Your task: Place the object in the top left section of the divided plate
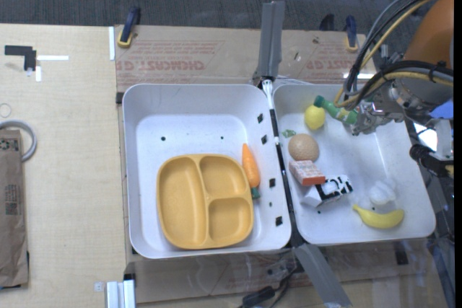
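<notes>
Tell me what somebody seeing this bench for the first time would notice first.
Probably the yellow three-section divided plate, sitting in the left white bin with an orange toy carrot lying just off its right rim. Next, the cluster in the right white bin: a yellow lemon, a tan egg-shaped ball and a yellow banana, with the grey arm's gripper over that bin's upper part.

Yellow divided plate (206,209) lies flat in left bin (144,155).

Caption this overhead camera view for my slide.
Yellow divided plate in left bin; gripper above right bin's toy food.
</notes>
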Controlling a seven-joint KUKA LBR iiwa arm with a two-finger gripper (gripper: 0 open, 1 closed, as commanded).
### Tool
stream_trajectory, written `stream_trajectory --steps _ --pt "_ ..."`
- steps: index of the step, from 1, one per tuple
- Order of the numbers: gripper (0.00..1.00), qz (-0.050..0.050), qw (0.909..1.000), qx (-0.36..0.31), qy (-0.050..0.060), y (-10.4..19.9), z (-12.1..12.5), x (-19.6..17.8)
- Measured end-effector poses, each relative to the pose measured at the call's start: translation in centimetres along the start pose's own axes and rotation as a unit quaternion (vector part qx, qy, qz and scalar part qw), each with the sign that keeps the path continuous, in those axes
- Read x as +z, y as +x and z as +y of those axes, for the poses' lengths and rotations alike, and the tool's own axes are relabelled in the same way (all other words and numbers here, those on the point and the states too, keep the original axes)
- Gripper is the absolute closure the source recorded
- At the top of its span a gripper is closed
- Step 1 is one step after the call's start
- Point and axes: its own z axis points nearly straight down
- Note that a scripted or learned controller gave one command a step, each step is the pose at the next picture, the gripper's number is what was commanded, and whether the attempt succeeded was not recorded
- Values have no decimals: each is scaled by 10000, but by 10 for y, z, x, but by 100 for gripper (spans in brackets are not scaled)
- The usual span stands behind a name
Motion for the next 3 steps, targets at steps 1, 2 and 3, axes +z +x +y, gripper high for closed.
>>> stream_trajectory --steps 1,2,3 --pt "100 5 10000 89 4 86 -67 -33" --pt "100 2 9994 -353 6 146 -88 -52" --pt "100 -4 9988 -488 5 209 -111 -72"
